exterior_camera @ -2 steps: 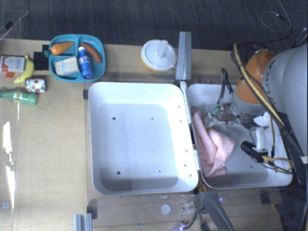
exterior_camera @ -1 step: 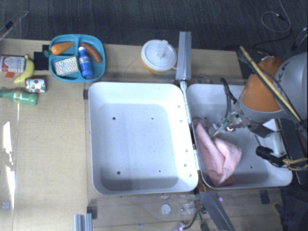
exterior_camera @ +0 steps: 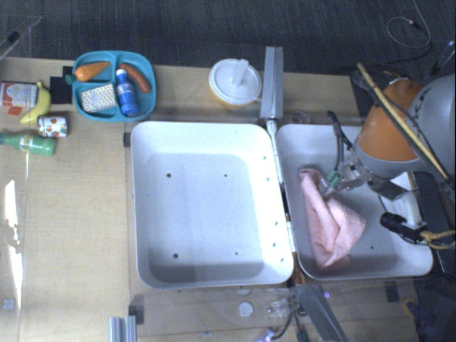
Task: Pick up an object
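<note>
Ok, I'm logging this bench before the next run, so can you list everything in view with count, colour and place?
Cloth: one, pink, crumpled in the right bin.
Right bin: one, white, right half of the bench.
Left bin: one, white, middle of the bench.
Divided tray: one, blue, behind the left bin's left corner, holding toy food: an orange carrot, a blue bottle, other pieces too small to name.
Lidded cup: one, white lid over yellow, behind the left bin.
Small items: a few at the bench's far left, among them a yellow banana, a green bottle and a small can.
Arm: one, grey and orange, reaching in from the right.
Gripper: one, at the cloth's upper edge.
</note>
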Action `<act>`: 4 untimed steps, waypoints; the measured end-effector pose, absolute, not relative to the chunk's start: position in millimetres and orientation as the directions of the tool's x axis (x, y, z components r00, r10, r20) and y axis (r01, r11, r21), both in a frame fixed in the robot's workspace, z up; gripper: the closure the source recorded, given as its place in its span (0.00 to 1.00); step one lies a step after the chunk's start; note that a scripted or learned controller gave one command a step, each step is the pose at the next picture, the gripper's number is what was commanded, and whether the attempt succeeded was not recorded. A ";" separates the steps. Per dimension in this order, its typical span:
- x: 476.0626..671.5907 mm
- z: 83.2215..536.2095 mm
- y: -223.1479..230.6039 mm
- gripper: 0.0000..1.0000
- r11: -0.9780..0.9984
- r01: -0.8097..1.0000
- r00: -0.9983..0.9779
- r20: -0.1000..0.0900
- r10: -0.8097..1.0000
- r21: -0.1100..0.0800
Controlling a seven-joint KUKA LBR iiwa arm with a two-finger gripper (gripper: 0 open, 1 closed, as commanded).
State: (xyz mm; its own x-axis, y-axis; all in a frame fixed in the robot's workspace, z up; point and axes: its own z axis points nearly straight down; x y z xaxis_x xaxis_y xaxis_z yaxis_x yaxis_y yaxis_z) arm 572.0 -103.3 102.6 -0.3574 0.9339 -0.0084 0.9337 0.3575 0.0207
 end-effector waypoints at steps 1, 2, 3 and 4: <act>571.9 102.5 -103.5 0.00 0.357 0.934 -0.357 -0.009 0.934 0.020; 590.1 90.9 -90.5 0.00 0.324 0.946 -0.324 -0.006 0.946 0.013; 592.7 103.1 -88.6 1.00 0.327 0.945 -0.327 -0.007 0.945 0.020; 592.7 103.1 -88.7 0.00 0.327 0.945 -0.327 -0.007 0.945 0.020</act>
